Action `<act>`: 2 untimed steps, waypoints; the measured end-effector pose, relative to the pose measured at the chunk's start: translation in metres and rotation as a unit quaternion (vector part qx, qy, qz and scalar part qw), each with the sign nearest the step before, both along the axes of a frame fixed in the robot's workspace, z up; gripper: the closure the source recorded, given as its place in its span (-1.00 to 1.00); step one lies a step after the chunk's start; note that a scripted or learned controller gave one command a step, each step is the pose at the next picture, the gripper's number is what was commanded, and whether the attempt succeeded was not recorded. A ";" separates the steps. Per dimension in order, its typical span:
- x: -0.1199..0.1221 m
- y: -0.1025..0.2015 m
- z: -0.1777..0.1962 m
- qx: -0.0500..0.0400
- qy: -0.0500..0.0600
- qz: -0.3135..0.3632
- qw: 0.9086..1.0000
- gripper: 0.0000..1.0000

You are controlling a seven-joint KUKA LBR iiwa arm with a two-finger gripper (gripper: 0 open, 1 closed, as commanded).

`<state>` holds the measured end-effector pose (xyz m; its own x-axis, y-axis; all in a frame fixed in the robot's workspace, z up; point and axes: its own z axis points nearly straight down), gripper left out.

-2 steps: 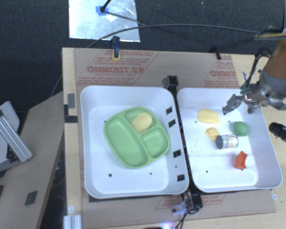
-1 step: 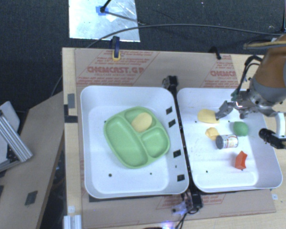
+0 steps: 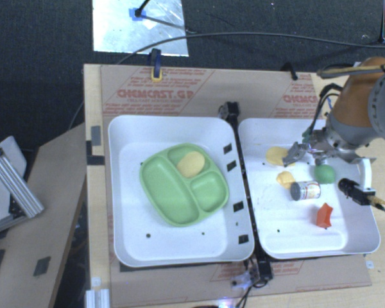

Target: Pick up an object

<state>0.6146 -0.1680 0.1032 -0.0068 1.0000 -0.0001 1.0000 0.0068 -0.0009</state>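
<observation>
Five small candidates crowded in right bin (image 3: pixel 346 246) on table (image 3: pixel 179 85): can (image 3: pixel 306 190), green ball (image 3: pixel 325 172), yellow slice (image 3: pixel 276 154), red block (image 3: pixel 325 215), yellow lump (image 3: pixel 284 178). Claw (image 3: pixel 298 151) low beside yellow slice, spread impossible to tell, nothing visibly gripped. Likely faults: rolling can or green ball away on contact, or pinching two neighbours together.

Five small objects (image 3: pixel 306 190), right bin (image 3: pixel 269 236)
</observation>
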 end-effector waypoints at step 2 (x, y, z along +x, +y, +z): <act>0.002 0.000 -0.007 -0.001 -0.003 0.001 1.000 1.00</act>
<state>0.6166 -0.1678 0.0965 -0.0086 1.0000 -0.0014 1.0000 0.0086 0.0042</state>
